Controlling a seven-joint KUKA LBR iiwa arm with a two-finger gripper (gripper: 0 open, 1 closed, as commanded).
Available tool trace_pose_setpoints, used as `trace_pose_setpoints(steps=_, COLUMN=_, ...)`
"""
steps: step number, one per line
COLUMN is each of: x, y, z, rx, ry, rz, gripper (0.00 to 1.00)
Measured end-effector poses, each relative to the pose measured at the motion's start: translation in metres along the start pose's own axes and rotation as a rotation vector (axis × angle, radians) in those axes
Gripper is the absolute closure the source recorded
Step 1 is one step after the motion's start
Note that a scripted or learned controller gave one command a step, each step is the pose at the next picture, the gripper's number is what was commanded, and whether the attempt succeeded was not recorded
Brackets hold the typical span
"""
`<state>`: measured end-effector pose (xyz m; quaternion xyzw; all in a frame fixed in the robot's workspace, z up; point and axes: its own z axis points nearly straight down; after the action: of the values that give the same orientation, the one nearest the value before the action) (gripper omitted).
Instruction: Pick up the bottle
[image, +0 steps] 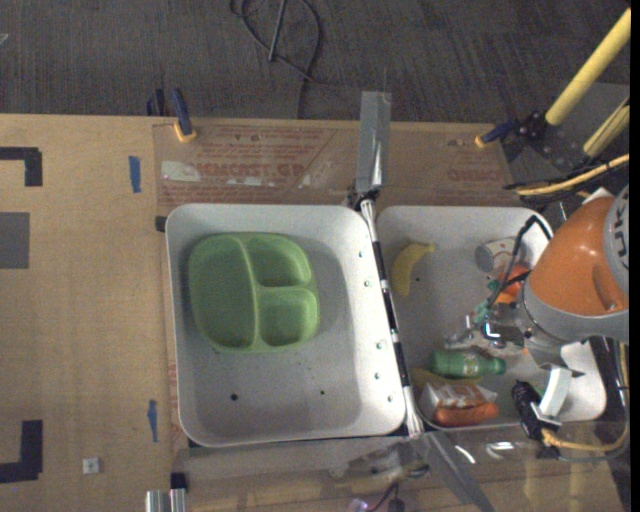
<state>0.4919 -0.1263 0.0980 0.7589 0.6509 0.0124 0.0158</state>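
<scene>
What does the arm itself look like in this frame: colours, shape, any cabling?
The arm has a rounded orange band with grey housing around it. At its metallic tool, thin cables run, some orange and green. Below it are a white part and a black connector.

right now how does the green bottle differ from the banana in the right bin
The green bottle lies on its side, long axis across the right bin; the banana runs more up and down in the view, nearer the bin's far end. The bottle is green and straight; the banana is yellow and curved. The bottle sits just below the gripper; the banana lies apart from it, by the divider. Both rest on the same bin floor.
</scene>
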Motion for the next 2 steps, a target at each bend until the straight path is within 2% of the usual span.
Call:
trace_pose_setpoints(steps=1, x=-0.012, y=-0.010, z=-0.007, rx=0.037, ry=0.000, rz=0.033, gripper=0.00)
trace_pose_setpoints(steps=2, x=-0.014, y=-0.009, z=0.009, rx=0.036, ry=0.001, rz=0.207, gripper=0.00)
